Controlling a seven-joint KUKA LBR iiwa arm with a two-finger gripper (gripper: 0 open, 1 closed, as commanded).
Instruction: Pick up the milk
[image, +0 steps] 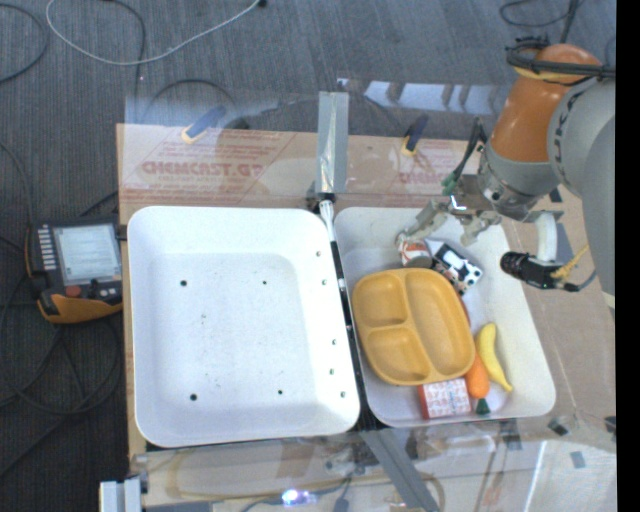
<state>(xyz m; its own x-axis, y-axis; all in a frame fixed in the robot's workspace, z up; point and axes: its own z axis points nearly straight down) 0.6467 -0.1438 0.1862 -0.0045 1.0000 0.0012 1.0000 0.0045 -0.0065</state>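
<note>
Camera view shows us the milk (459, 266) lying near the far edge of the right bin (535, 385), with our gripper (447, 222) spread open just above it, so grasping and lifting remain.

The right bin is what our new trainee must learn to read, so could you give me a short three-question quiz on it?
1. True or false: the banana lies in the left bin.
2. Which touches the yellow tray's far edge? A carrot, B milk carton, C red box.
3. Fill in: the gripper is over the ___ bin.

Key: 1 false; 2 B; 3 right.
</note>
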